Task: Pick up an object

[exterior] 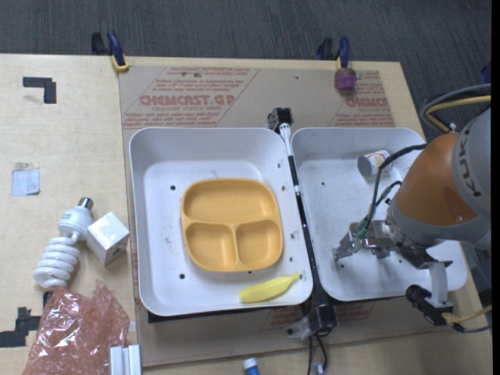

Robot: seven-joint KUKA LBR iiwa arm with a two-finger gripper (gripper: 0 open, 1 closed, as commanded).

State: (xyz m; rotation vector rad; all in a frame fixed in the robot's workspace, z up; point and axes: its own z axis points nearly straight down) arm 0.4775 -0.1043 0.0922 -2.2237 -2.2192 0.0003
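camera view looks down on two white bins, the left bin [144,209] and the right bin [328,209], side by side on a brown sheet. the gripper [349,246] hangs low over the floor of the right bin, below the orange band of the arm [437,186], and nothing shows between its tips; whether the claw is released or clenched cannot be told at this size. so the pick looks not yet done: no object is lifted. the nearest candidate is a small white cup-like object [373,162] lying on its side near the right bin's far wall, apart from the gripper. in the left bin sit a smooth yellow divided plate [232,225], matte plastic with rounded corners, and a curved yellow banana [269,288] beside its near edge.
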